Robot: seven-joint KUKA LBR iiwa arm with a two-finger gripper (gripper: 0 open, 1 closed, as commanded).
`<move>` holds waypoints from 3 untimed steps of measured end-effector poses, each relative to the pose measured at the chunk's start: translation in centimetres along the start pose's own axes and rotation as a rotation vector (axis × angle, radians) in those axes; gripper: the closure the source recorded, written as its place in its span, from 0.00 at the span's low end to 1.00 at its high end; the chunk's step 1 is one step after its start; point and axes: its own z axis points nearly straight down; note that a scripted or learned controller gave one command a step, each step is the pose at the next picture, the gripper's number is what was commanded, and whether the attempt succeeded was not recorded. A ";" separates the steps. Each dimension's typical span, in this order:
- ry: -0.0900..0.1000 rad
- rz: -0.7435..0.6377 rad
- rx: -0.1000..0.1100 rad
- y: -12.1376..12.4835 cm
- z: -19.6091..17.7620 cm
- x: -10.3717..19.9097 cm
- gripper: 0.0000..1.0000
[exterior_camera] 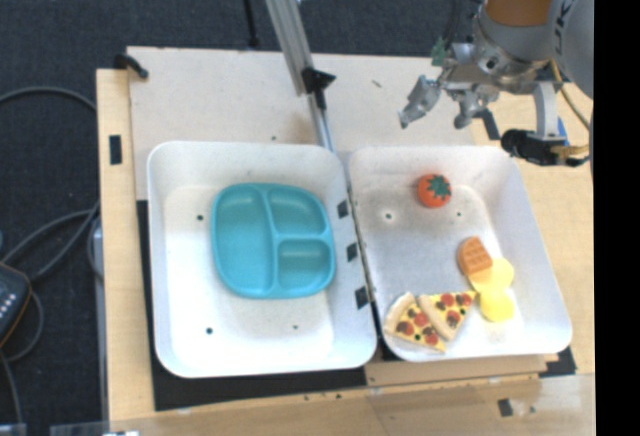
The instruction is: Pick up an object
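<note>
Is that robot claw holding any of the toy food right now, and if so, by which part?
Nothing is held. The gripper hangs open above the right bin's far edge, with nothing between its fingers. The toy tomato lies in the bin below it.

Wooden bench [215, 104] bears two white bins: left [170, 224]; right [530, 224], side by side.

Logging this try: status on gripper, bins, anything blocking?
Gripper open, nothing held, above right bin's far edge. Tomato nearest; pizza slices at near edge. Nothing in the way.
</note>
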 end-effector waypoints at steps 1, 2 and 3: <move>-0.001 0.000 0.000 0.0 0.0 0.0 0.00; -0.001 0.002 0.004 0.2 4.2 -0.2 0.00; -0.001 0.003 0.004 0.2 8.4 -0.2 0.00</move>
